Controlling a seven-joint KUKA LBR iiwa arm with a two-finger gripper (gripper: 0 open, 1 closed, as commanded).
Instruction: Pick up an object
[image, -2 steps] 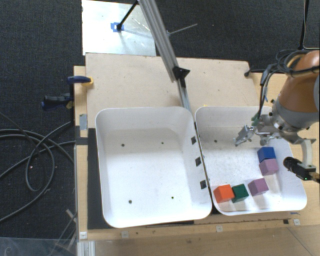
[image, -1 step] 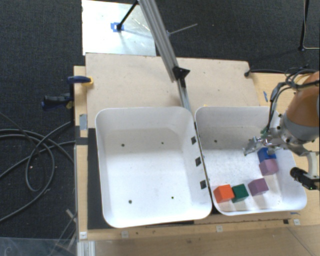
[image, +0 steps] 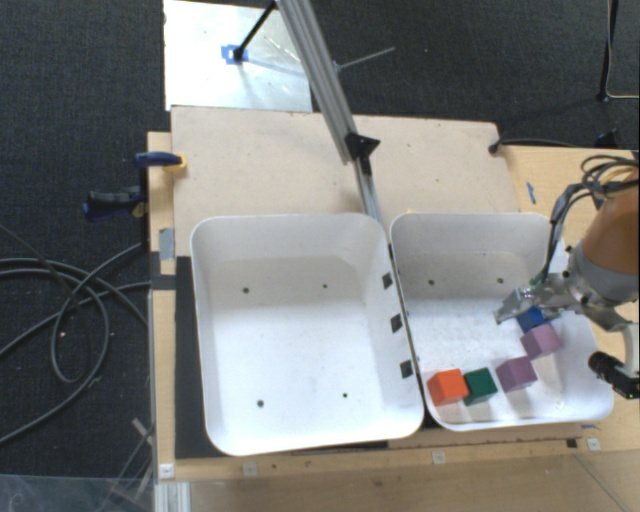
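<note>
We see the grey arm with its orange band (image: 612, 232) reaching in from the right over the right-hand shallow white plastic bin (image: 470, 250), its two-finger gripper (image: 522, 308) low inside that bin near the right wall. A small blue cube (image: 531, 320) sits right at the gripper's tip, but we cannot tell whether it lies between the fingers or just below them, nor how wide the gripper stands. Just beside the blue cube, toward the front, rests a pale purple cube (image: 541, 341), and a second purple cube (image: 516, 373) lies a little further forward. Along the front wall of the same bin we find a dark green cube (image: 481, 384) touching or nearly touching an orange cube (image: 447, 386) to its left. The left-hand white bin (image: 290, 250) stands alongside, sharing the middle edge.
</note>
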